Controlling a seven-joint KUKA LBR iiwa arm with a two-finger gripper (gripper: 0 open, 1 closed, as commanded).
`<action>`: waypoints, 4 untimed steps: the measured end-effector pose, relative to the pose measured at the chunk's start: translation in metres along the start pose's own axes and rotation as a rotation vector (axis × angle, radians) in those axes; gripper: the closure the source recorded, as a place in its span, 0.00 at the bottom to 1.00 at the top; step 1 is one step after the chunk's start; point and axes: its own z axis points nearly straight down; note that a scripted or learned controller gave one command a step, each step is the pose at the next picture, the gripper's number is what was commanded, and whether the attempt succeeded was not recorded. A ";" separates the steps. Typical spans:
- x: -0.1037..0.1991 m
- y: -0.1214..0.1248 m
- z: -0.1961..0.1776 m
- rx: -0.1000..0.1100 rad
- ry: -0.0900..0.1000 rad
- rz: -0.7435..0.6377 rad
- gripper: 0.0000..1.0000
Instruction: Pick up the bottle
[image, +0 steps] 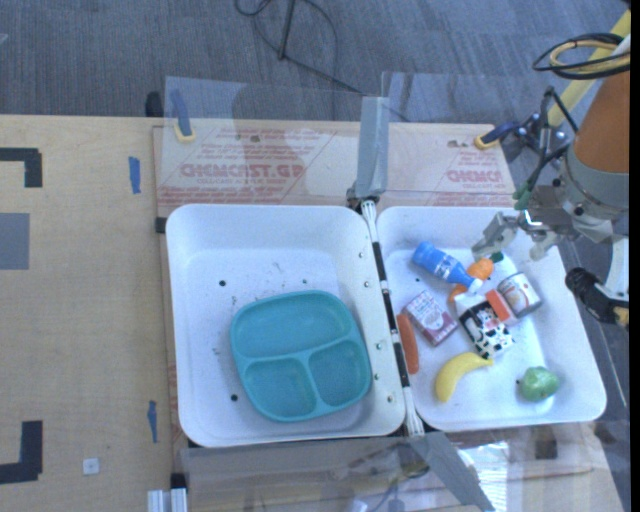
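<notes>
Currently bottle (441, 262) lying flat, light, rigid, slippery; grasp mid-body. Gripper (517, 233) at 2 o'clock, spread, empty.

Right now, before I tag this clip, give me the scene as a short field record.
target: blue bottle, lying in the right bin, upper left part
gripper: gripper above the right bin's far edge, holding nothing visible
right bin, other items: banana, green fruit, carrot, small can
left bin: left bin with a teal divided tray
</notes>
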 end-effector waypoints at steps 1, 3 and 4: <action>0.042 0.036 0.075 0.001 0.001 -0.180 0.00; 0.026 0.033 0.145 -0.009 0.000 -0.324 1.00; 0.022 0.041 0.172 0.008 0.004 -0.018 1.00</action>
